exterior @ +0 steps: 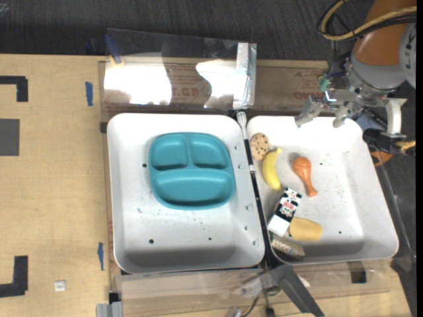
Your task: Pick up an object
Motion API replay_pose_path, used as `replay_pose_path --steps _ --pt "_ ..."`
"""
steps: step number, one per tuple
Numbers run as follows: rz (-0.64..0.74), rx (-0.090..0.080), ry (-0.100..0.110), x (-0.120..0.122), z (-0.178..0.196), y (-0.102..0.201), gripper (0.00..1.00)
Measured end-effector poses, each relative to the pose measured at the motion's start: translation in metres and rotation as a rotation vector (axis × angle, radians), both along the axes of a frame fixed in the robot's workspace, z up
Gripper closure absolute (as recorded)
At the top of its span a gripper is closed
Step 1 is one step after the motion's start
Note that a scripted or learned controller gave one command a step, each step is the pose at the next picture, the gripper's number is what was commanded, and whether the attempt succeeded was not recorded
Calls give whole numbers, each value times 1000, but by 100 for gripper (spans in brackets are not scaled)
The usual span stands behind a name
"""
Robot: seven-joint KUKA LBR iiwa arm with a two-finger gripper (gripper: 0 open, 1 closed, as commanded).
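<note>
— Camera view, from above at a slant: 2 shallow white bins side by side on a bench. Left bin (125, 197) holding a teal divided plate (192, 170), 3 compartments, lying flat near the middle.

— And the right bin (370, 197)?

— Holding several small things along its left half. Nearest the far left corner, a round speckled cookie (259, 144), brown with dark spots. Just beside it, touching or nearly so, a yellow banana (271, 168), curved, lying lengthwise toward the near side. To the right of the banana, apart from it, an orange drumstick (303, 174), thick rounded end toward the far side, narrow end pointing near.

— Anything closer to the near edge?

— A small black and white box (287, 207) with a red mark, tilted, below the banana. Touching its near end, a tan rounded block (305, 230). At the bin's near left corner, a brownish ridged piece (287, 247), too small to tell.

— The arm?

— Reaching in from the right, grey with an orange band. Gripper (326, 114) hanging over the far edge of the right bin, 2 fingers (307, 115) spread apart, nothing between them. Well apart from the drumstick and the banana, touching none of the things.
</note>
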State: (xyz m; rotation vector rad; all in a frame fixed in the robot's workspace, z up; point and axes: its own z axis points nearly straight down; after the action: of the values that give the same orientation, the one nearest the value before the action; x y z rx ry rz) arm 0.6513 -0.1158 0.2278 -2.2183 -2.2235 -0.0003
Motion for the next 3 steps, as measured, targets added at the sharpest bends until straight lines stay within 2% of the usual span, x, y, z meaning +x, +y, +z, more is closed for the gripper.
replay_pose_path --steps 1,2,3 --pt "110 1 7 -83 -99 19 0" --pt "176 -1 -6 -63 -140 -16 0" --pt "168 0 -4 -98 -94 6 0"
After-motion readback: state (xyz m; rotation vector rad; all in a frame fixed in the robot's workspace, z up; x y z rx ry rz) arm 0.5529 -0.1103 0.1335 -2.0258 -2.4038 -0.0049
